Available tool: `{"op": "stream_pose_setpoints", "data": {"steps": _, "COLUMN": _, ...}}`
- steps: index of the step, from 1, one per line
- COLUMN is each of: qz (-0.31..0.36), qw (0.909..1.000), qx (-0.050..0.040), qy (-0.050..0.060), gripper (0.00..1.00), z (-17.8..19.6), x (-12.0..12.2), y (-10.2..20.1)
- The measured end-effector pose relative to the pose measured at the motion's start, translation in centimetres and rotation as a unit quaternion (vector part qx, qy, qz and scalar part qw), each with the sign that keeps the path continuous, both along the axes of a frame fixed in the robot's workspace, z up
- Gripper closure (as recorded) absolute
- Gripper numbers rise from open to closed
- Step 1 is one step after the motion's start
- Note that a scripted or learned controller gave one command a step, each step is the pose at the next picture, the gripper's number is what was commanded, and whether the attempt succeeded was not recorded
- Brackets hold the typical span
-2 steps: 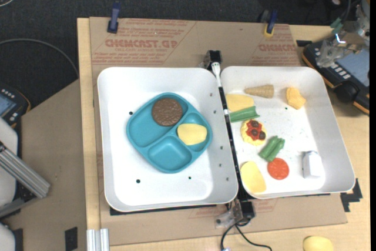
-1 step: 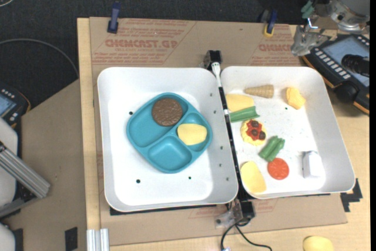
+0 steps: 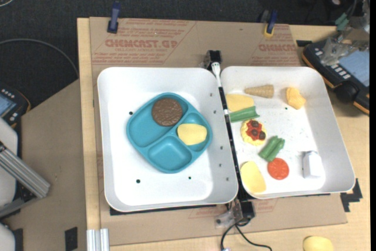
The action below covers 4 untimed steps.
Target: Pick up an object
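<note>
- Camera view: two shallow white bins are seen side by side on a cardboard-covered table (image 3: 176,38), the left bin (image 3: 117,185) touching the right bin (image 3: 329,126) along a shared middle edge.
- The claw's state cannot be told from this view.
- In the left bin a blue divided plate (image 3: 167,153) is set near the centre; a brown round patty (image 3: 167,111) is carried in its upper compartment and a pale yellow piece (image 3: 192,133) in its right compartment. The lower compartment is left bare.
- Open white floor is left around the plate, widest along the left wall and the near edge.
- In the right bin small items are scattered: a cone (image 3: 259,90) and a yellow chunk (image 3: 295,97) near the far wall, a yellow wedge (image 3: 238,103) with a green pepper (image 3: 243,114) just below it by the middle edge, a small pizza (image 3: 254,131), a second green piece (image 3: 271,147), a red tomato slice (image 3: 278,168), a yellow oval (image 3: 252,177) at the near edge, and a white block (image 3: 311,163) by the right wall.
- Free room is left in the right bin's upper right.
</note>
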<state>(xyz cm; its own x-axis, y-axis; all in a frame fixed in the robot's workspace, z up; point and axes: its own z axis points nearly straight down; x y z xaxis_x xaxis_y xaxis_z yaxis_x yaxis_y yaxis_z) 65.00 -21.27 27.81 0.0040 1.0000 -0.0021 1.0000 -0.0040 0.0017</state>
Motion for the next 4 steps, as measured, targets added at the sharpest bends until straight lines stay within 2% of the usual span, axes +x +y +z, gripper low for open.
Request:
{"op": "stream_pose_setpoints", "data": {"steps": 1, "qz": 0.000, "qw": 1.0000, "qx": 0.0028, "qy": 0.005, "gripper": 1.00, "z": -0.5, "x": -11.3, "y": 2.9}}
{"op": "stream_pose_setpoints", "data": {"steps": 2, "qz": 0.004, "qw": 1.0000, "qx": 0.0028, "qy": 0.003, "gripper": 1.00, "z": -0.7, "x": -15.0, "y": 10.4}}
{"op": "stream_pose_setpoints", "data": {"steps": 3, "qz": -0.003, "qw": 1.0000, "qx": 0.0011, "qy": 0.004, "gripper": 1.00, "z": -5.8, "x": -17.3, "y": 1.2}}
{"op": "stream_pose_setpoints", "data": {"steps": 4, "qz": 0.006, "qw": 1.0000, "qx": 0.0003, "qy": -0.004, "gripper": 1.00, "z": 4.2, "x": -16.9, "y": 8.2}}
